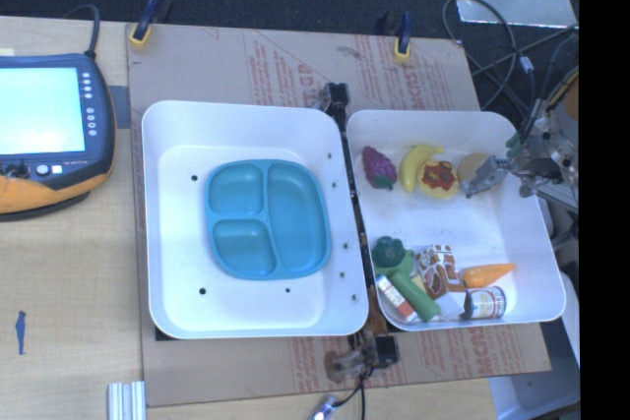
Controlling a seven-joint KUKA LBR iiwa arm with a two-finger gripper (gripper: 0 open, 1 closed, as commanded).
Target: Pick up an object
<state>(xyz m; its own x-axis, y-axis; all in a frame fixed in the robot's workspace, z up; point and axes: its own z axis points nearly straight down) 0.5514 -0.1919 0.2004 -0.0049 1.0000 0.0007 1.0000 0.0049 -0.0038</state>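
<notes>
My gripper reaches in from the right over the upper part of the right bin. Its tip is just right of a yellow and red toy and against a tan round piece. I see nothing clearly held in it. Along the bin's top lie purple grapes and a yellow banana. At the bin's front sit a green vegetable, a brown and white packet, an orange carrot, a green stick and a small jar.
The left bin holds a blue divided plate. A tablet-like pendant lies at the far left on the bench. Cables and clamps sit beyond the bins' far edge.
</notes>
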